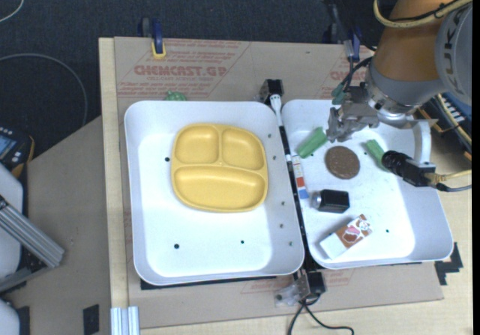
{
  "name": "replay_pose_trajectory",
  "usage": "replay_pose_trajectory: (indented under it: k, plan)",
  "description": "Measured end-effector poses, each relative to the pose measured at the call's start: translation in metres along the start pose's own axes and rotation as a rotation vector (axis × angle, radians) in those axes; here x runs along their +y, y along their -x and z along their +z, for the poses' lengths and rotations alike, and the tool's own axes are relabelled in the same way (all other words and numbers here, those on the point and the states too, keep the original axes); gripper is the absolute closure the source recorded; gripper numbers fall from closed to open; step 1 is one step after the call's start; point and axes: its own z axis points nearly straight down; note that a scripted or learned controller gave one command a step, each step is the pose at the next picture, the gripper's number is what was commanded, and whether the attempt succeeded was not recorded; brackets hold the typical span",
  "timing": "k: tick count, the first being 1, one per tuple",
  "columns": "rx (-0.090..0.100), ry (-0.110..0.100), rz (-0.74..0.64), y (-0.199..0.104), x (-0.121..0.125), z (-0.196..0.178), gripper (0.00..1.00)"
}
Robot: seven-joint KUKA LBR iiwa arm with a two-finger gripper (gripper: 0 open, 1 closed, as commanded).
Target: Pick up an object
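My gripper (339, 130) hangs low over the back of the right bin (420, 247). A green block (310, 142) lies just to its left and a brown round disc (343, 162) sits right in front of it. Another green piece (374, 150) lies to the disc's right. Nearer the front are a small black box (331, 200) and a white-and-red packet (347, 235). A marker (298, 174) lies along the bin's left wall. I see nothing lifted off the bin floor.
The left bin (150, 236) holds a yellow divided plate (220, 167). A black cable connector (405, 165) hangs off the arm over the right bin's right side. Clamps stand at the bench's back edge.
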Motion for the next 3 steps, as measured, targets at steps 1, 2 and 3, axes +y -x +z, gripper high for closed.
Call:
replay_pose_trajectory:
  k: [1, 2, 3]
  plan:
    - [0.004, -0.010, -0.003, -0.091, -0.092, 0.003, 1.00]
    - [0.003, 0.017, -0.001, -0.121, -0.106, -0.153, 1.00]
    - [-0.001, 0.006, 0.005, -0.114, -0.107, -0.175, 1.00]
